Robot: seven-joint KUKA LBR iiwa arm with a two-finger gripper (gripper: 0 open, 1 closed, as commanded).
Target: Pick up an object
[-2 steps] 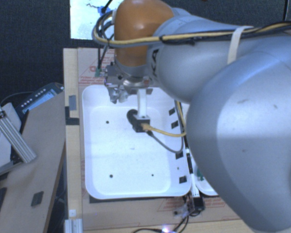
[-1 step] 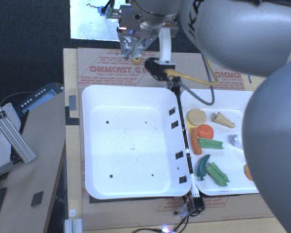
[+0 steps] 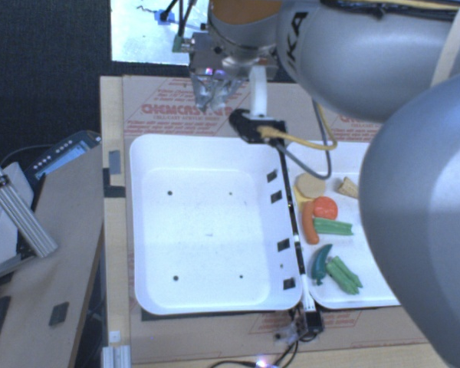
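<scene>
The grey two-finger gripper (image 3: 211, 90) is seen above the bench behind the shallow white left bin (image 3: 149, 205); its finger state cannot be told (blurred). Toy vegetables, including a red tomato (image 3: 325, 208), lie in the right bin (image 3: 368, 297).

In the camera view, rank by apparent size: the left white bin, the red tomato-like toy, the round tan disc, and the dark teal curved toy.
1. Left white bin, by far the largest.
2. Round tan disc, red tomato-like toy and dark teal curved toy look too alike in size to rank; the arm's bulk partly crowds that bin.
</scene>
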